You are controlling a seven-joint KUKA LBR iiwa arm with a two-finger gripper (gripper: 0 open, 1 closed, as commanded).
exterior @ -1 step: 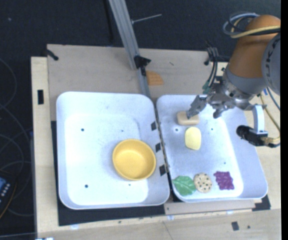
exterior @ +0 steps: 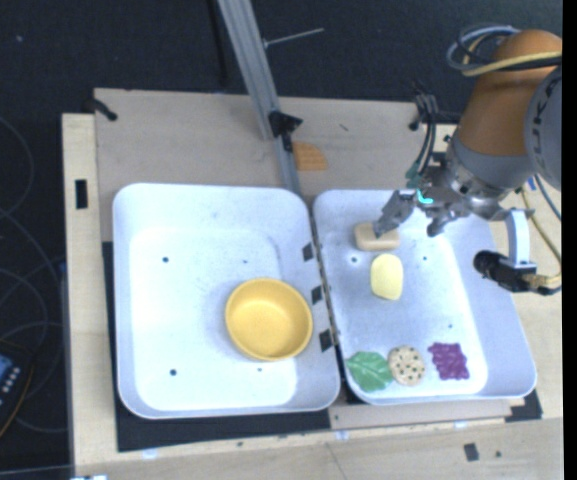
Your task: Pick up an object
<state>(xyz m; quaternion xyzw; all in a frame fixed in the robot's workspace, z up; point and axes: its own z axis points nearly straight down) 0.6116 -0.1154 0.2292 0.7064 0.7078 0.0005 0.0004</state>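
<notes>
Three small toys line the right bin's [exterior: 488, 298] near edge: green leaf [exterior: 368, 369], cookie [exterior: 406, 365], purple grapes [exterior: 449, 360].
Farther back lies a yellow lemon-like piece [exterior: 387, 276], then a tan block [exterior: 376, 235], probably light, stiff foam, best pinched across its short sides; the gripper [exterior: 420, 213] hangs spread open just beside it.

A yellow bowl [exterior: 267, 318] sits upright in the left bin [exterior: 168, 218], toward that bin's near right part. The other things lie in the right bin [exterior: 488, 328]. A tan block [exterior: 371, 236] lies flat at its far left corner. A pale yellow, lemon-like piece [exterior: 387, 277] lies just nearer than the block. Along the near edge, left to right, lie a green leaf [exterior: 369, 369], a round speckled cookie [exterior: 406, 365] and a purple grape bunch [exterior: 450, 360], close together.
</notes>
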